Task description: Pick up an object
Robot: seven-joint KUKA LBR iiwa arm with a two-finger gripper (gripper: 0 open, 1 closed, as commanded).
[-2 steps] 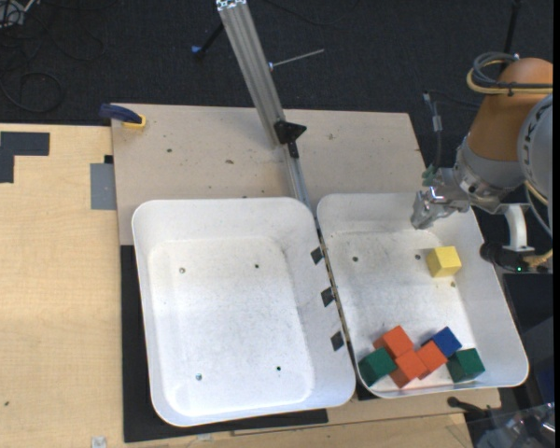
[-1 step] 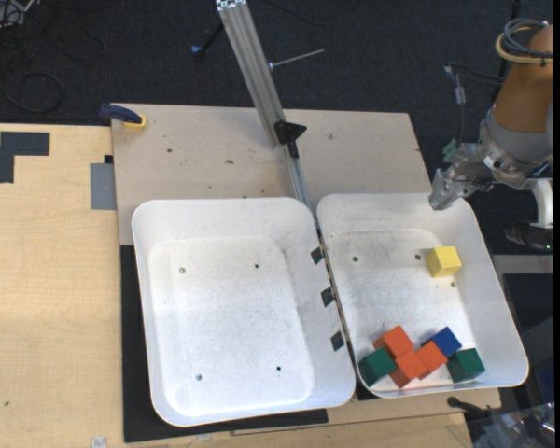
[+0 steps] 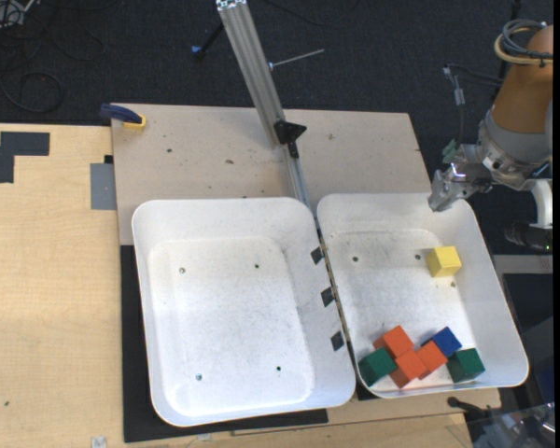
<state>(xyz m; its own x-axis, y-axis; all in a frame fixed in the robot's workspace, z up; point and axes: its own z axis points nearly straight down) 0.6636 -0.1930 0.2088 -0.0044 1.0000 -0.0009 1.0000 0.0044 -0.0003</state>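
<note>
Hovering over the far right corner of the right bin [image 3: 504,315]: the gripper [image 3: 445,194], w/ nothing visible betw. its fingers. Finger spacing too small and blurred to read from the cam view, so can't tell whether they are wide or narrow. Arm [image 3: 523,101] is reaching in from the right side, orange band sitting above the grey wrist.

Yellow block [image 3: 444,260] is lying alone in the right bin, near its right wall, below and just to the side of the gripper, not touching it. Remaining blocks are sitting clustered at the near end of the same bin: two orange blocks [image 3: 409,355] touching each other, a blue block [image 3: 445,341] just beside them toward the right, a green block [image 3: 378,366] on the cluster's left and another green block [image 3: 465,364] on its right, close to the near rim.

Left bin [image 3: 159,241] is lying side by side w/ the right one, their inner rims touching. Bench [image 3: 355,152] is carrying both bins. A slanted aluminium bar [image 3: 257,68] is running from the far edge down toward the seam betw. the bins. A small blue-and-yellow clamp [image 3: 123,115] is resting at the bench's far left corner.
</note>
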